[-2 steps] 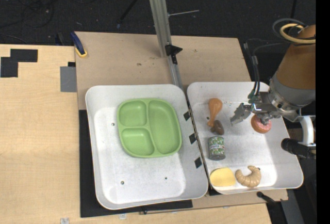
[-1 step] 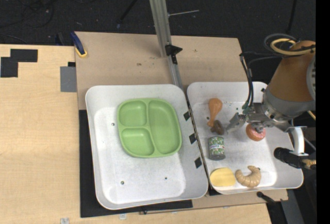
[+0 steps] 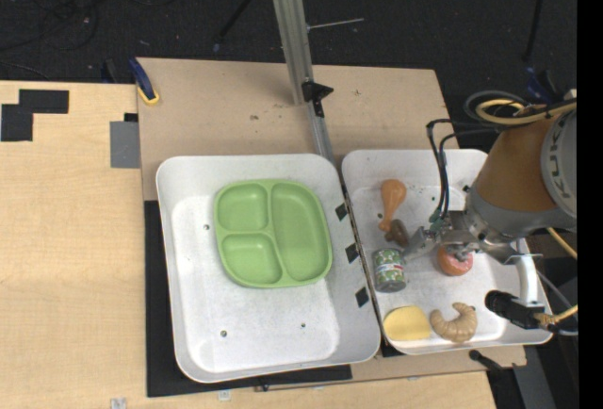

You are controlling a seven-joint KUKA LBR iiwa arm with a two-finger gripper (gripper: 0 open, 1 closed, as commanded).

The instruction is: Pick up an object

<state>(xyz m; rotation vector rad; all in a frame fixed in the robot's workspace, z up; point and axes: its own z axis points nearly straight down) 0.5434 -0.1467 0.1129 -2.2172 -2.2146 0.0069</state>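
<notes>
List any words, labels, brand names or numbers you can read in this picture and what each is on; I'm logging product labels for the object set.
None can be read.
small can: its green wrapper looks printed, but it is too small and blurred to read.
green divided plate: no text visible.
red object beside the gripper: no marking can be made out.

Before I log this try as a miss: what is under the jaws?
A red, tomato-like thing lies beneath the gripper in the right bin. The arm covers its top edge.
</notes>
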